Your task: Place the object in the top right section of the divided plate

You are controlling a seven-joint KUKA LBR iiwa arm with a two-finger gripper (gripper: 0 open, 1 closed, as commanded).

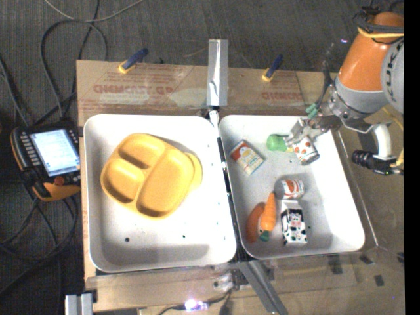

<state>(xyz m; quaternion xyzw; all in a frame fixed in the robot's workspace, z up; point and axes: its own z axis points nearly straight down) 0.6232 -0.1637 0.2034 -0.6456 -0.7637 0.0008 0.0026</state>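
The end effector [305,136] hangs at the right bin's [351,205] back, with a small can [306,152] and a green item [278,142] crowding it. Toward its front lie a can [289,189], carton [294,226] and carrot [265,216]. Far to its side, bare floor rings the yellow divided plate [151,174] in the left bin [111,241].

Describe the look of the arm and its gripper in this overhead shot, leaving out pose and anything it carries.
The arm has a rounded orange segment above a grey wrist section, with dark lettering partly visible at the frame's right edge. A white-and-black fitting sticks out beside the wrist. The gripper is a small, light grey metallic assembly.
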